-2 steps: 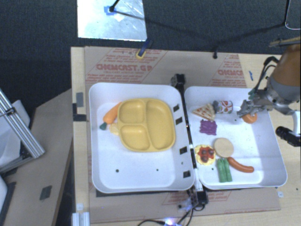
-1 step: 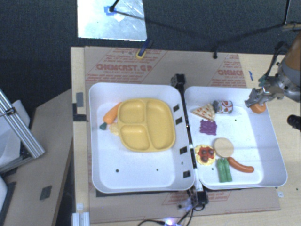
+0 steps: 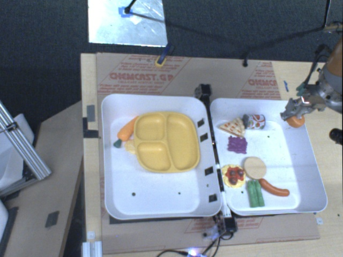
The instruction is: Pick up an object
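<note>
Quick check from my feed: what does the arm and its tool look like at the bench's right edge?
The arm enters at the camera view's right edge as a grey body with an orange-brown band above the wrist. Below it, the wrist is a silver-grey metal block, tapering to a small, dark grey tool. A thin dark cable runs along the arm's left side, with a tiny red mark near the wrist.

**Dark carpet around a pale wooden desk**

A light wooden desk (image 3: 64, 143) stands on dark blue-grey carpet (image 3: 43, 36). A shiny silver square sheet (image 3: 107, 15) lies on the floor beyond it. Brown printed cardboard (image 3: 139, 74) covers the desk's top. Aluminium rails (image 3: 21, 149) cross at left.
</note>
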Robot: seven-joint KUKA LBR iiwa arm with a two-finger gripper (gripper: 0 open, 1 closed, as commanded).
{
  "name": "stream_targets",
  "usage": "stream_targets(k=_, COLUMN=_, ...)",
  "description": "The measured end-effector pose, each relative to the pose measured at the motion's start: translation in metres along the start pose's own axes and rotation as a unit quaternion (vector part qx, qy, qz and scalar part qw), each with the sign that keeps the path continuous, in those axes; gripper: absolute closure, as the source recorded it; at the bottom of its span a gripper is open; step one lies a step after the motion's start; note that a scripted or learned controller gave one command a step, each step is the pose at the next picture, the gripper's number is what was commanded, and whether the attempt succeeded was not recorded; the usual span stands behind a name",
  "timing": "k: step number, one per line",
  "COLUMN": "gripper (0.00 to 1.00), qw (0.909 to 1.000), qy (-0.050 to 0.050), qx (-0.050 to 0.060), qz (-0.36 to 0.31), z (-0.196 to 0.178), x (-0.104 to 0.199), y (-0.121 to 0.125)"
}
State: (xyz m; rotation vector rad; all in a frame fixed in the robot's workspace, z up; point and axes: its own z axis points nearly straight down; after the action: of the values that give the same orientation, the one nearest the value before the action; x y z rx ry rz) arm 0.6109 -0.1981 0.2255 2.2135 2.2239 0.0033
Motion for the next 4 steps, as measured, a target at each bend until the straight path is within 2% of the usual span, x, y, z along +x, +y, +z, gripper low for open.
stream_targets(k=2, gripper=1.00, qw=1.0000, qy=0.001, qx=0.001, qz=-0.002, z=0.002, x=0.104, y=0.012)
stream_targets(k=3, gripper=1.00, qw=1.0000, qy=0.002, qx=0.002, qz=-0.003, z=0.001, x=0.168, y=0.000)
stream_targets(k=4, gripper=1.00, qw=1.0000, qy=0.002, qx=0.001, qz=-0.003, z=-0.009, x=0.219, y=-0.005)
